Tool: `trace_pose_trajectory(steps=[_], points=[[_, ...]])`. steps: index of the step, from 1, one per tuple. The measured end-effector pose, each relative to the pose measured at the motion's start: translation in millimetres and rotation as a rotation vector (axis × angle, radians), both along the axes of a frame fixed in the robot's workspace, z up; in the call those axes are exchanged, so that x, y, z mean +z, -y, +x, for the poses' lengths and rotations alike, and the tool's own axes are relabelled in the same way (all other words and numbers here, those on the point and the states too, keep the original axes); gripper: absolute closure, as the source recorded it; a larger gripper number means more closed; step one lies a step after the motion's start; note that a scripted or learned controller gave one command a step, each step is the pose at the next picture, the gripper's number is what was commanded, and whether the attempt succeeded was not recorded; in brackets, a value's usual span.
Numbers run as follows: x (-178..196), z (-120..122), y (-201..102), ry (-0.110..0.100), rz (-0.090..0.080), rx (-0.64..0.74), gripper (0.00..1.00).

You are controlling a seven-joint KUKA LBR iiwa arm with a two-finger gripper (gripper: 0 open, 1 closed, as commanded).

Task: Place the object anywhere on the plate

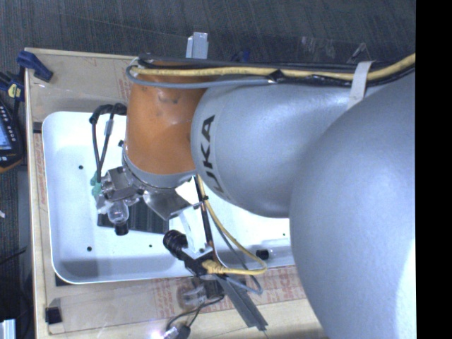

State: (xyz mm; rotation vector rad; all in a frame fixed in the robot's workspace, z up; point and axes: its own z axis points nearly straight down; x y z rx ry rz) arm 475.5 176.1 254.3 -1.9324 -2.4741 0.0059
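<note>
Camera view, slanted look down on the bench. Arm comes in from the right and covers most of the frame: big grey links, orange band above the wrist, yellow and black cables running along its top edge. More cable loops hang below the wrist, toward the bench's near edge.

Left white bin is partly visible, its left wall and near wall clear, small dark holes dotted in the floor. Right bin is almost fully hidden behind the arm; a strip of white shows under the grey link, near a small black fitting.

Gripper hangs low over the left bin's floor, pointing down and left. Metal wrist hardware, black hoses curving up from it, a bit of teal on its left side. Cannot tell if it is spread or closed; too cluttered.

A dark flat patch sits just beside and under the gripper on the bin floor; cannot tell whether it is the task object, the plate or part of the tool. Nothing is identifiable as the object or the plate.

Blue clamp at the bench's far left corner. Black device with orange trim off the left edge.
</note>
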Motion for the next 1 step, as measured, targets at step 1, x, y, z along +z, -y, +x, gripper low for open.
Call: trace_pose_trajectory(steps=[1], points=[[-42.3,7.6,51.0,-0.001,0.0,-0.053,1.0]])
